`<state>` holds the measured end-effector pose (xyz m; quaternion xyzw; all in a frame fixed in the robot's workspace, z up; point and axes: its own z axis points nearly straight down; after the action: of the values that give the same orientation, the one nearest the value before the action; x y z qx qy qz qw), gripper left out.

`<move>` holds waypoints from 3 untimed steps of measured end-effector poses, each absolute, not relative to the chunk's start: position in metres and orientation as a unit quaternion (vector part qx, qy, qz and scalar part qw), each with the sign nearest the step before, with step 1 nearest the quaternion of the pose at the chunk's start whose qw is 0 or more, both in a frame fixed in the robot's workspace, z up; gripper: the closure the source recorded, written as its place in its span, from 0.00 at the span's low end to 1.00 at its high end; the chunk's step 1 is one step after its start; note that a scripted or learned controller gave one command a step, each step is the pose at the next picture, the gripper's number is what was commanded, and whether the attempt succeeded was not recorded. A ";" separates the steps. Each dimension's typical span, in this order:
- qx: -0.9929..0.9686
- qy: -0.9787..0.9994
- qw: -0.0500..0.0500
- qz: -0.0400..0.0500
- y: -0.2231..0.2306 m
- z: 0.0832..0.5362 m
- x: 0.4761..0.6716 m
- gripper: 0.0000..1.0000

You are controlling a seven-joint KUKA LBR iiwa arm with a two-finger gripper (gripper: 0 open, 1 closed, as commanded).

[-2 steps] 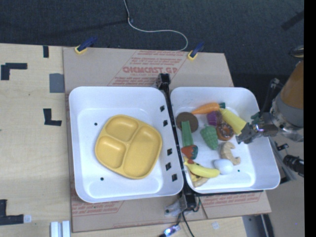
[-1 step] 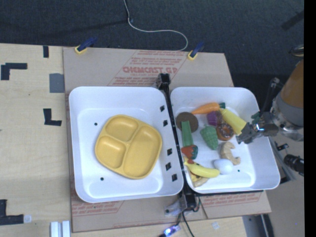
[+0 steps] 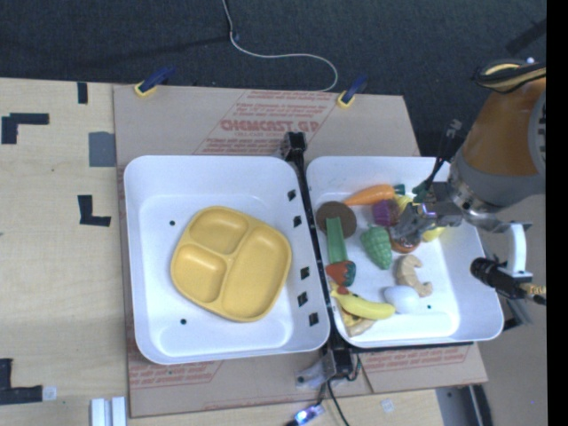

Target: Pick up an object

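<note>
Jaws of the gripper point(image 3: 410, 229) were lowered into the right bin point(image 3: 470, 322), among the toy foods near its upper middle; whether they were open or closed could not be told, since the dark wrist and the clutter around it hid the fingers. Nothing was seen held between them. The grey arm point(image 3: 501, 140), with its orange band, entered from the right. Just left of the gripper lay a purple piece point(image 3: 384, 211) and a carrot point(image 3: 370, 193), the carrot pointing toward the bin's upper right. A green leafy piece point(image 3: 377, 247) sat directly below and left of the gripper, beside an upright-lying green bar point(image 3: 336, 240) and a brown disc point(image 3: 335, 215). Lower in the bin lay a tan piece point(image 3: 412, 272), a white egg-like piece point(image 3: 401, 298), a banana point(image 3: 364, 306) and a small red item point(image 3: 343, 273). The left bin point(image 3: 146, 185) held a yellow divided plate point(image 3: 231, 263), well apart from the gripper. Both bins rested on cardboard point(image 3: 257, 118) upon the table point(image 3: 53, 264).
</note>
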<state>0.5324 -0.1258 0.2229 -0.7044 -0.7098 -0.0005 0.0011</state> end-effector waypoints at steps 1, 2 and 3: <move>-0.704 -0.710 0.001 0.000 -0.070 0.216 0.558 1.00; -0.705 -0.709 0.001 0.000 -0.027 0.224 0.567 1.00; -0.706 -0.708 0.001 0.001 -0.009 0.215 0.574 1.00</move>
<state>0.5737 -0.0089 0.2152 -0.7060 -0.7082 0.0011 0.0008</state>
